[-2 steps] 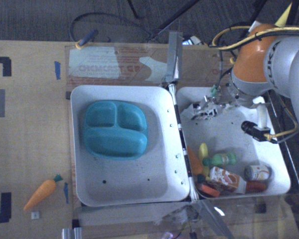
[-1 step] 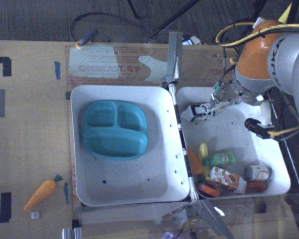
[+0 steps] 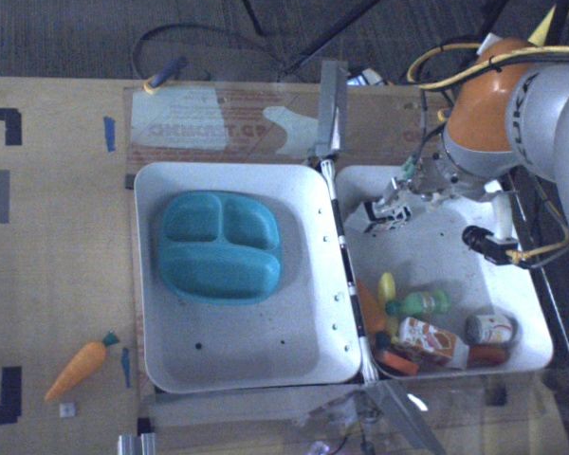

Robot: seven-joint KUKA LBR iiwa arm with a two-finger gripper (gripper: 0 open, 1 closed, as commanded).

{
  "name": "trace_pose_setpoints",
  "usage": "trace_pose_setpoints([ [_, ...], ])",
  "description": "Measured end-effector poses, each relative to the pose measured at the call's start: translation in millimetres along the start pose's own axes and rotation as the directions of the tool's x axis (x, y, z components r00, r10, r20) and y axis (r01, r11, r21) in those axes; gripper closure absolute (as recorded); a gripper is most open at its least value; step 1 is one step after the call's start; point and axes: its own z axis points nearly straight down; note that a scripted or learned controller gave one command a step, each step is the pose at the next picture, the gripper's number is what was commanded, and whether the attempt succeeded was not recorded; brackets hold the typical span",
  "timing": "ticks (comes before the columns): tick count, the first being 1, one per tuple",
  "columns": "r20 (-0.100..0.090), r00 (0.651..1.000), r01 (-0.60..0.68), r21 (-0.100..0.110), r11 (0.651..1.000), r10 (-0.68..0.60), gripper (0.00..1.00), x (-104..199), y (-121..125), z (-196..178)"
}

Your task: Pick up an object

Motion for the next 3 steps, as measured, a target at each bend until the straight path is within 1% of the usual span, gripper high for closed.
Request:
trace_pose_setpoints([
  [1,-0.001,0.979,0.203,-0.018,0.979,-0.203,0.00,0,-7,18],
  [2,0.018,0.980,0.198,-0.029,0.980,-0.198,1.00,-8,-4,3],
  [3,0.017,0.980,0.198,-0.028,0.980,-0.198,0.00,-8,-4,3],
])
